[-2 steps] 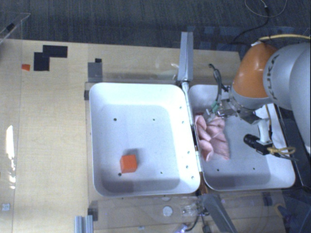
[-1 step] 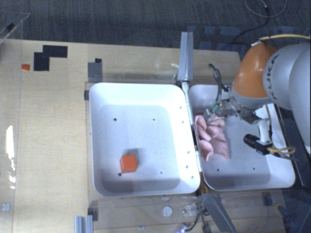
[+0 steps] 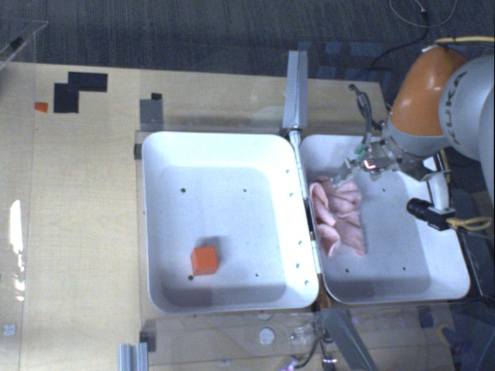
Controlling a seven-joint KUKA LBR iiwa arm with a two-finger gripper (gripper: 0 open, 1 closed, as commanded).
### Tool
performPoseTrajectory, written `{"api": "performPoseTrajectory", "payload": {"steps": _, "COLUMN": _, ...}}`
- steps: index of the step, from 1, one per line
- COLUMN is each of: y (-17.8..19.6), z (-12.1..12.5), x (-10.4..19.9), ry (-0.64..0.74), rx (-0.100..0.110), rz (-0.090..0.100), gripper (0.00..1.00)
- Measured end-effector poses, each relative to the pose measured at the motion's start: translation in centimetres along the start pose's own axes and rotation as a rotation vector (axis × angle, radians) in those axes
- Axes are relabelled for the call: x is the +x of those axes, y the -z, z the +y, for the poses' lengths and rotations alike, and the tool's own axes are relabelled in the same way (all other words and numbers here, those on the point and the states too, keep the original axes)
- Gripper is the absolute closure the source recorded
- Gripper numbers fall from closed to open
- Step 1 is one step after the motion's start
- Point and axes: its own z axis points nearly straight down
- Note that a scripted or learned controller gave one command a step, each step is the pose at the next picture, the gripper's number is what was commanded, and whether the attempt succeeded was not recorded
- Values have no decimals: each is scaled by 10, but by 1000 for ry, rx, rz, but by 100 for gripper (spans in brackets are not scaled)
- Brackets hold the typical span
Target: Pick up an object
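Right white bin [image 3: 441, 273]: gripper [image 3: 357, 167], finger state indiscernible, sits at upper end of pink object [image 3: 338, 216], whose long axis runs down-frame.

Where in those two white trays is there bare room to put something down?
The left bin is bare apart from an orange block near its front. The right bin is open front-right; a pink floppy object and the gripper crowd its left and back.

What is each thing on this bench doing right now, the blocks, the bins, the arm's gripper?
orange block: lying loose in the left bin, untouched.
pink soft thing: lying crumpled in the right bin, against the wall it shares with the left bin.
gripper: low over the right bin, at the pink thing's upper edge.
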Motion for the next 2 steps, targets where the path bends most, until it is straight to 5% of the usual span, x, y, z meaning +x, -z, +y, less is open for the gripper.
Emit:
{"api": "performPoseTrajectory", "payload": {"steps": 1, "y": -36, "z": -13, "x": 19, "ry": 90, "rx": -13, "rz": -5, "gripper": 0}}
{"api": "performPoseTrajectory", "payload": {"steps": 2, "y": -23, "z": -9, "x": 21, "ry": 92, "rx": -22, "rz": -5, "gripper": 100}}
